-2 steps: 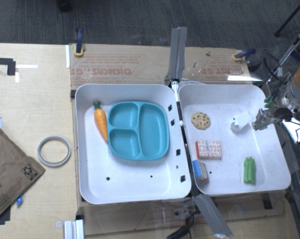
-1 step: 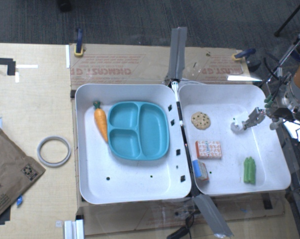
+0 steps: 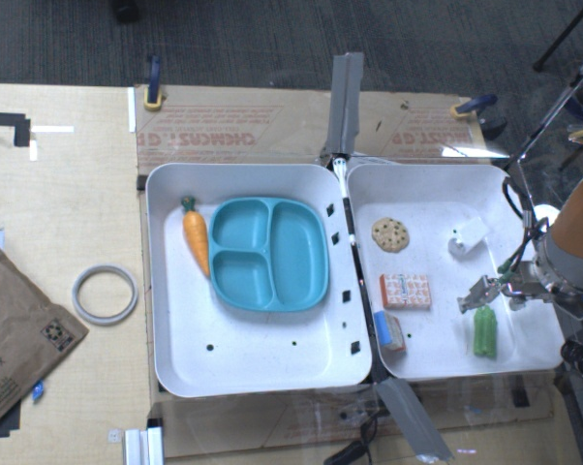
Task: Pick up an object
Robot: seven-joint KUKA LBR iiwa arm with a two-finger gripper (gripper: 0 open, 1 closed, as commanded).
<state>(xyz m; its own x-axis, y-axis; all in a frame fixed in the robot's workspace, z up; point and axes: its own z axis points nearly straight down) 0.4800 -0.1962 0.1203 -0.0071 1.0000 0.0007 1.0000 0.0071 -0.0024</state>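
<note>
In the right bin [image 3: 446, 187], my gripper [image 3: 483, 296] reaches in from the right edge and hovers just above the upper end of a green pickle-shaped object [image 3: 484, 335], which lies on the bin floor. Other objects in this bin are a round cookie [image 3: 390, 233], a small white object [image 3: 466, 238], an orange-and-white box [image 3: 406, 291] and a small blue-and-grey item [image 3: 386, 331] by the left wall. In the left bin [image 3: 175, 356], an orange carrot [image 3: 196, 238] lies beside a teal divided plate [image 3: 271, 253].
A grey divider post [image 3: 346, 105] stands behind the gap between the bins. On the bench to the left lie a tape ring [image 3: 105, 293] and a brown cardboard box [image 3: 15, 342]. Black cables [image 3: 520, 206] hang near the right bin's right wall.
</note>
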